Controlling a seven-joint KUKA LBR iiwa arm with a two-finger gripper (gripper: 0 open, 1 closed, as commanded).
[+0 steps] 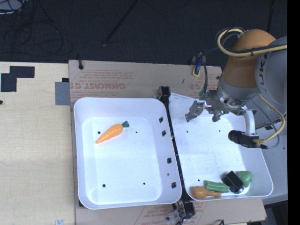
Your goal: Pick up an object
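Orange tapered plastic carrot [111, 132] lying in left bin [89, 108], toward its far-left corner. Metal hand [205, 111] over right bin's [267, 172] far edge, fingers spread, holding nothing.

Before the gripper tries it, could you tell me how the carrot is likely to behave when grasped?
The carrot looks like a smooth toy, so probably stiff and light. Its tapered, rounded body may slip from the fingers or roll if nudged. It lies alone in the left bin, so nothing nearby should hinder a grasp.
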